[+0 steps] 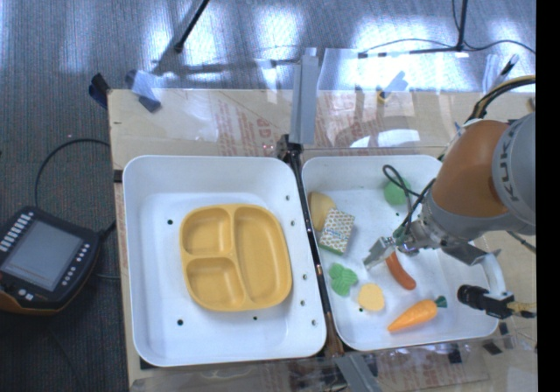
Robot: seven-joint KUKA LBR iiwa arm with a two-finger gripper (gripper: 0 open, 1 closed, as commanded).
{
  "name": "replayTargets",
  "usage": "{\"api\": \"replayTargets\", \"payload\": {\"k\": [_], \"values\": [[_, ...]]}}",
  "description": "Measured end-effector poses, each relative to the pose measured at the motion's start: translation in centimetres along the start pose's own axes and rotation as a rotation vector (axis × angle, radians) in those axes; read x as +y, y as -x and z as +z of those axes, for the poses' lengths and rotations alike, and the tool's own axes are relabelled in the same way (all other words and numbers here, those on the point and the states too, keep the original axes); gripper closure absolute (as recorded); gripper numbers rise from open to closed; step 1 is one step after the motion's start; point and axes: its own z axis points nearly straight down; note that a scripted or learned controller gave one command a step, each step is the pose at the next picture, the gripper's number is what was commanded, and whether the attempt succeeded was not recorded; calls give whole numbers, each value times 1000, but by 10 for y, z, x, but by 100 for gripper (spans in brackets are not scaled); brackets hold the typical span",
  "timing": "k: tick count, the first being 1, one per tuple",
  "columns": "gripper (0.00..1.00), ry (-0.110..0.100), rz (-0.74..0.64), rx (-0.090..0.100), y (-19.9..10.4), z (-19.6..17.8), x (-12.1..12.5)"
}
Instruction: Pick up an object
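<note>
faintly legible "ku" on arm (516,173)

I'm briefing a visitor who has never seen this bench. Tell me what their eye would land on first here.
The yellow divided plate stands out first, lying alone in the left bin. Next comes the grey arm with its orange band, reaching in from the right, its gripper low over the right bin beside a red sausage. Around it lie toy foods, the brightest an orange carrot near the front.
</note>
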Motion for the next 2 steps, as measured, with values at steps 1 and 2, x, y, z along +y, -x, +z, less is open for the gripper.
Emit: {"api": "replayTargets", "payload": {"k": [1,2], "values": [[0,10,-188,-7,28,-88,-15],[0,1,-173,0,15,0,-23]]}}
